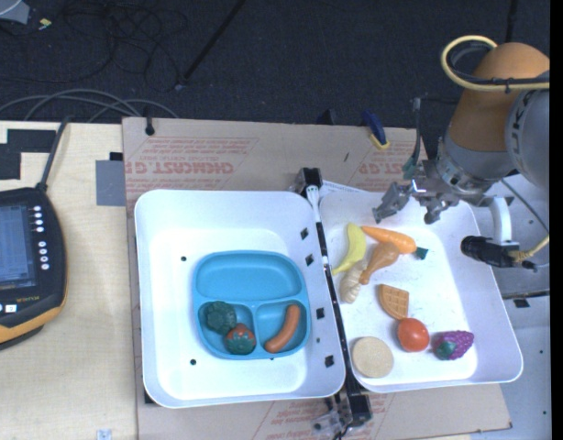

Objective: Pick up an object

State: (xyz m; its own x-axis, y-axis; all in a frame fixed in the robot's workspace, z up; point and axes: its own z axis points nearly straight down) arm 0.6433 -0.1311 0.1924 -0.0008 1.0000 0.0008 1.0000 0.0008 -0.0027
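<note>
In the right bin (502, 356), nearest lie a round cracker (372, 357), tomato (413, 335) and grapes (452, 344); farther back, a waffle (393, 300), drumstick (369, 269), banana (354, 247) and carrot (391, 238). The left bin (162, 246) holds a blue tray (249, 278) with broccoli (218, 315), strawberry (240, 338) and sausage (284, 328). The gripper (412, 208) hangs at the far rim, jaws wide, holding nothing.

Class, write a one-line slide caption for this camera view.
Gripper open above the right bin of toy food; blue plate in the left bin.
</note>
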